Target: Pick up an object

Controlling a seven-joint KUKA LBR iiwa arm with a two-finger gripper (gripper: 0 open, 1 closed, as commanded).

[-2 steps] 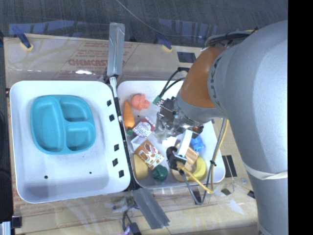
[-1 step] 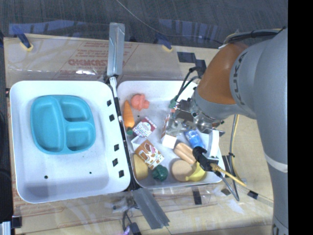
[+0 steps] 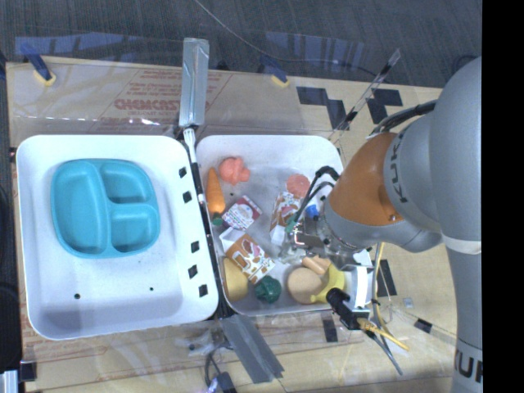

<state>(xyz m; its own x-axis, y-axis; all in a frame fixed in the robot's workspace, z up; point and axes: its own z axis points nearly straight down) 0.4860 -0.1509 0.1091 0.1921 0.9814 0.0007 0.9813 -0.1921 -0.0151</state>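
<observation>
Reaching into the right bin point(image 3: 270, 147), the claw point(image 3: 296, 240) hangs low over the toy food point(image 3: 250, 256) heaped there; whether it is spread or pinching anything, I cannot tell. A blue tray point(image 3: 105, 205) sits in the left bin point(image 3: 37, 244).

Single fixed overhead cam, slanted down on both bins point(image 3: 106, 313), arm point(image 3: 409, 187) from right.

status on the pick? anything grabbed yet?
Done: the grey arm with the orange band has reached into the right white bin. In hand: its gripper sits low among the toy food, beside a red-and-white packet and a tan round bun; nothing is visibly between its fingers. Left: secure an object and lift it. The turquoise divided tray sits in the left white bin.
</observation>
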